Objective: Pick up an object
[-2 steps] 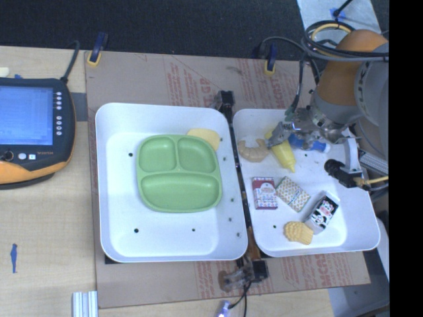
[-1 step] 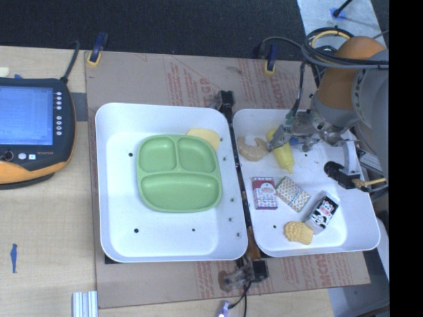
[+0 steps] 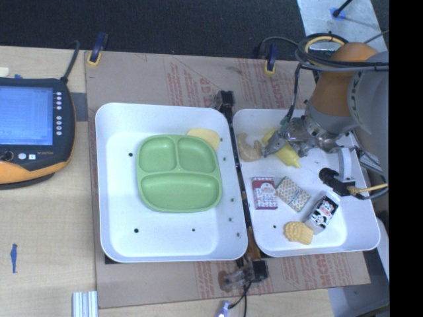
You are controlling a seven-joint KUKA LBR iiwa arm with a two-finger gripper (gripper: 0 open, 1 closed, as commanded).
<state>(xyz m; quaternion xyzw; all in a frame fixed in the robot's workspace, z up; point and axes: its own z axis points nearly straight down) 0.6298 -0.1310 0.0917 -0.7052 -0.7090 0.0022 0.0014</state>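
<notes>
While small items crowd the right white bin (image 3: 370, 240), the gripper (image 3: 283, 144) hangs low at upper right over a yellow banana-like toy (image 3: 288, 156); its opening can't be told.

Two white bins (image 3: 112, 236) are sitting on a brown cardboard sheet (image 3: 165, 71) printed with faded red lettering. A pale green divided plate (image 3: 177, 174) is showing beside a pale yellow piece (image 3: 206, 137). The right bin (image 3: 360, 233) is showing a red patterned card box (image 3: 265, 193), a checkered packet (image 3: 292, 193), a black-and-white carton (image 3: 323, 213), and yellow items (image 3: 298, 232).
</notes>
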